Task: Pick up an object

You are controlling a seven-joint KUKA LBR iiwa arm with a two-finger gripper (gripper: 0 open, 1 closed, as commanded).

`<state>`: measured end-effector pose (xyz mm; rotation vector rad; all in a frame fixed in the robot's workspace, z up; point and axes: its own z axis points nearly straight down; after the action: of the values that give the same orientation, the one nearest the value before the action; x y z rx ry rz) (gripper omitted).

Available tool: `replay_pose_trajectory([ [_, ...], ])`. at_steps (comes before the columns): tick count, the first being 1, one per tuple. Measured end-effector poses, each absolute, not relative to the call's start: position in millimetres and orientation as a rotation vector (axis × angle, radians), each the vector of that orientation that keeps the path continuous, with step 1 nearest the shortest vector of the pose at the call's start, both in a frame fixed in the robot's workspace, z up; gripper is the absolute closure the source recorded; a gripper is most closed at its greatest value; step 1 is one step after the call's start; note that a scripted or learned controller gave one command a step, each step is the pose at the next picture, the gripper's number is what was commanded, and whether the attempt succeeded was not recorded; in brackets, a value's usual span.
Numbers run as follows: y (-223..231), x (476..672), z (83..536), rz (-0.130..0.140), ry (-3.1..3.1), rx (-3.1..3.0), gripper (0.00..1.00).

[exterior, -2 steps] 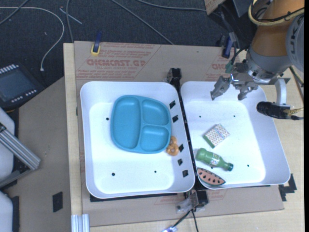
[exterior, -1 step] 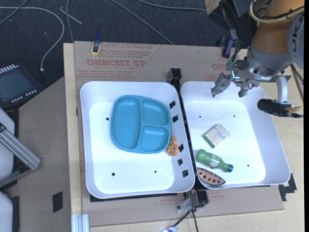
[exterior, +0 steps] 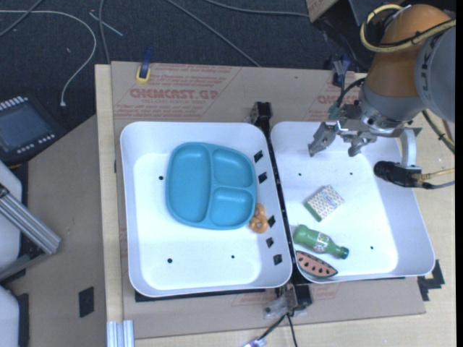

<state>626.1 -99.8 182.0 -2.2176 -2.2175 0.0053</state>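
Bottle (exterior: 320,241) untouched; gripper (exterior: 337,142) open, hovering apart.

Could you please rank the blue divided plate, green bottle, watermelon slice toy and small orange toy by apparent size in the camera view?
1. blue divided plate
2. green bottle and watermelon slice toy: too alike to rank
3. small orange toy

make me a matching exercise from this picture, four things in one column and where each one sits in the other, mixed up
Things:
1. blue plate
2. green bottle
3. gripper
4. small box

Places:
a. over the far end of the right bin
b. middle of the right bin
c. left bin
d. near end of the right bin, just behind the watermelon slice

Pairs: 1-c, 2-d, 3-a, 4-b
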Motion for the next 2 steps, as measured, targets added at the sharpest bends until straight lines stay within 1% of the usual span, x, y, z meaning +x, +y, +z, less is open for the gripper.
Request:
replay_pose_trajectory([
  [1, -95.7, 628.2, 138.7, 0.005, -2.219, -2.216, 0.00],
  [2, -94.8, 627.2, 85.7, 0.005, -2.217, -2.217, 0.00],
])
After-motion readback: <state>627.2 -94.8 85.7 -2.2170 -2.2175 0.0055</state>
